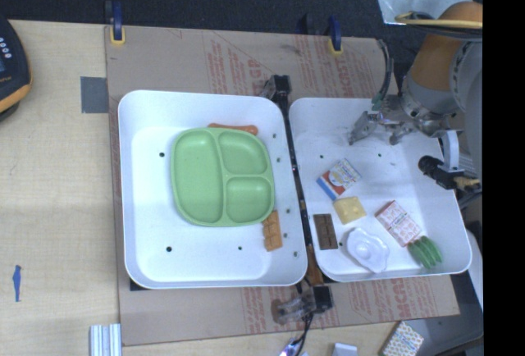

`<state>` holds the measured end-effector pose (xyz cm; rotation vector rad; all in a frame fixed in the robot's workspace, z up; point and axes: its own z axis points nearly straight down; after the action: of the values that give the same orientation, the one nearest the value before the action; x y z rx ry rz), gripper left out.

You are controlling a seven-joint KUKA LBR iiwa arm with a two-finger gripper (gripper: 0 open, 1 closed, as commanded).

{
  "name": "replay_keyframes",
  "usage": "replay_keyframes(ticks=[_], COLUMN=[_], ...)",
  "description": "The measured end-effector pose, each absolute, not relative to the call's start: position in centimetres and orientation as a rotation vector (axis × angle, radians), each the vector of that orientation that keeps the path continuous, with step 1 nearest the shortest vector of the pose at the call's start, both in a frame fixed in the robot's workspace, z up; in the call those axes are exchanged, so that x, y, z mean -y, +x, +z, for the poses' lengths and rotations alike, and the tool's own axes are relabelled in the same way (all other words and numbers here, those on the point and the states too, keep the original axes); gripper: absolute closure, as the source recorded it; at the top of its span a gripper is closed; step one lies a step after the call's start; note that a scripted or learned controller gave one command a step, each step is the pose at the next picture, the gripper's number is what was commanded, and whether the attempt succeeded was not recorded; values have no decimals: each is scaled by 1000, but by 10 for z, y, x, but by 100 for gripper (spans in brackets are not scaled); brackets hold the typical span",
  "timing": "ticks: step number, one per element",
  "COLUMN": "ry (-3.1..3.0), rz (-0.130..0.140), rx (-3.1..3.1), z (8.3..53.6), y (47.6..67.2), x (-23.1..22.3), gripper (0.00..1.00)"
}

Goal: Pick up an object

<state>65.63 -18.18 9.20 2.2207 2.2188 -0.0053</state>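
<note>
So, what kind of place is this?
Probably a robot test bench in a lab: two white bins clamped to cardboard, toy food like the green plate, and a grey robot arm reaching in.

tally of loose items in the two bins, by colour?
Green: 2, divided plate, small leafy piece
Orange: 2, piece behind the plate, waffle piece
Yellow: 1, cheese square
Brown: 1, bar
White: 1, lump
Red-and-white packets: 2
Total: 9

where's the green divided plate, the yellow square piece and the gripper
green divided plate (221, 176), camera view, on the ridge where its compartments meet
yellow square piece (349, 209), camera view, middle of its top face
gripper (379, 133), camera view, midway between the fingertips
</note>
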Motion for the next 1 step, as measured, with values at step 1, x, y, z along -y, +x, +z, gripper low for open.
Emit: replay_keyframes(ticks=[1], ry=[2225], rz=[-5], rx=[-2232], z=[152], y=[524], x=[118], gripper=[0])
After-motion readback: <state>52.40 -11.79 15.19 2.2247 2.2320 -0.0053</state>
